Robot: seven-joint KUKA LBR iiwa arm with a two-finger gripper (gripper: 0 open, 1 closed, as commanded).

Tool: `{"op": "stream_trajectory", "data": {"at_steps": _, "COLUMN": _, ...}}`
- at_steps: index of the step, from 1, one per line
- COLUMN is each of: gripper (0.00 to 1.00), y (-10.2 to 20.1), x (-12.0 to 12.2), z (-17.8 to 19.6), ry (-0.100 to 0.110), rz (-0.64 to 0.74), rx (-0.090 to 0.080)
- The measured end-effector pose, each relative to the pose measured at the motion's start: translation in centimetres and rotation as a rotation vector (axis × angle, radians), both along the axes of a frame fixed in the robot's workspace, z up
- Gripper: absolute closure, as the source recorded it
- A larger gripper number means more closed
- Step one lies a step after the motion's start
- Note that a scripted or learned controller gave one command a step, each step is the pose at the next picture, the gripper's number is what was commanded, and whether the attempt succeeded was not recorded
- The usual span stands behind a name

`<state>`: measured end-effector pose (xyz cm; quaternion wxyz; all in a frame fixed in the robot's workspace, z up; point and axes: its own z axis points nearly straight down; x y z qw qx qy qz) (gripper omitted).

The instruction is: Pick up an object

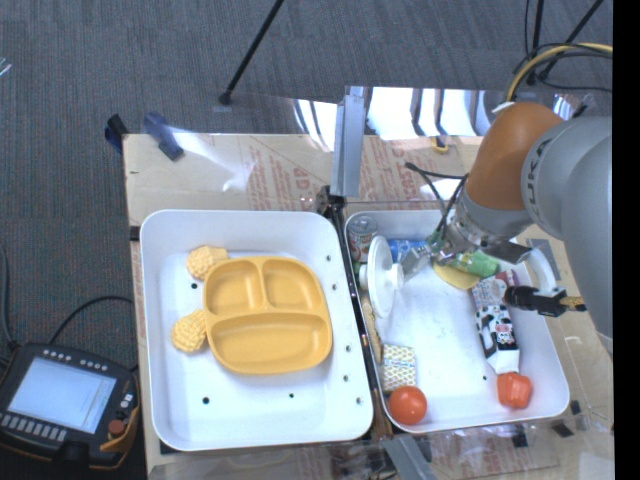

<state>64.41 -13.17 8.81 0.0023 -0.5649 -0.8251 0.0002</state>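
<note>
- The grey arm's two-finger gripper (432, 253) hangs low over the far half of the right-hand shallow white plastic bin (556, 368). Whether it is apart or together I cannot tell from where I stand, and I see nothing clamped in it.
- Just beside the gripper, on its right and slightly toward the front, lie a small green rounded plastic piece (482, 264) and a pale yellow curved piece (458, 277). The two touch each other (toy food, perhaps; too crowded to name).
- These two look to me the likeliest pick, being closest to the gripper. A short shift rightward and down seems all it would need.
- The green piece's long axis runs roughly left to right, so I judge that a close across it, far side to near side, would suit.
- To the gripper's left, near it, a blue packet (404, 249) lies by a round white plastic dish (380, 271) tipped on its edge. Further left stands a silver tin can (357, 230).
- Well in front of the gripper lies a black-and-white cow-patterned carton (496, 326), its long axis running far to near. In front of the gripper too are a small yellow-and-white checked box (398, 366), a round red-orange tomato (407, 405) and an orange-red lump (513, 390).
- With green and yellow pressed together, I'd worry the close catches both or nudges one away.
</note>
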Motion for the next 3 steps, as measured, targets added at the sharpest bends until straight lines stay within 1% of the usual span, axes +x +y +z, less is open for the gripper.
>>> {"op": "stream_trajectory", "data": {"at_steps": 1, "gripper": 0.00, "y": -4.3, "x": 0.0, "z": 0.0, "ry": -0.004, "rz": -0.032, "rx": -0.002}}
{"op": "stream_trajectory", "data": {"at_steps": 2, "gripper": 1.00, "y": -4.2, "x": 0.1, "z": 1.0, "ry": -0.005, "rz": -0.028, "rx": -0.003}}
{"op": "stream_trajectory", "data": {"at_steps": 3, "gripper": 1.00, "y": 1.7, "x": -2.9, "z": 6.2, "ry": -0.009, "rz": -0.018, "rx": -0.001}}
